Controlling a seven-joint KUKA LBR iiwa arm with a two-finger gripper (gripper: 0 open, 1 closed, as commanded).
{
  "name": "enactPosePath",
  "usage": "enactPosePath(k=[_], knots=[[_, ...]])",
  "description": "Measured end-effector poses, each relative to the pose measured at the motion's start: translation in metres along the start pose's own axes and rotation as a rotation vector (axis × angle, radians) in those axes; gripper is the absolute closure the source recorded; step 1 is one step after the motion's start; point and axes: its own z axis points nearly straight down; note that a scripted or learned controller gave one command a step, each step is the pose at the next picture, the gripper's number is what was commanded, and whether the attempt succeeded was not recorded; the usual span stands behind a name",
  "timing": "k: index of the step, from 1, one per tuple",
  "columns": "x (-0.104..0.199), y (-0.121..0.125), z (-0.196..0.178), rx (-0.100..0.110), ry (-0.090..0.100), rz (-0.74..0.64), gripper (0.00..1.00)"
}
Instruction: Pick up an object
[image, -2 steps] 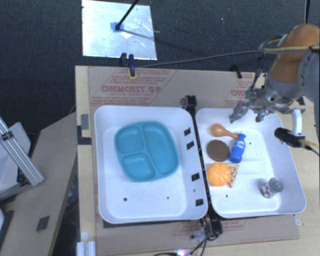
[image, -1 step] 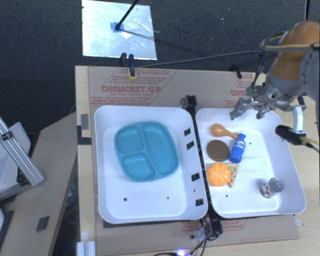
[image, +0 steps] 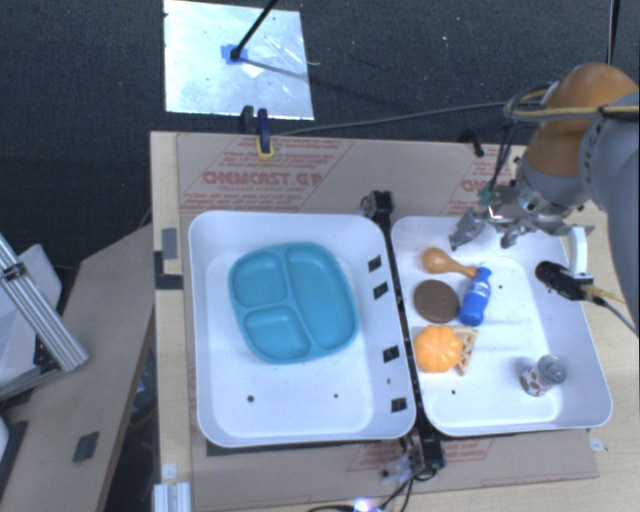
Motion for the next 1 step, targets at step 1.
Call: enactPosePath(k=[1], knots=[[-0.0004,-0.0058,0.0513,-0.012,-0.004,0.005,0.00]])
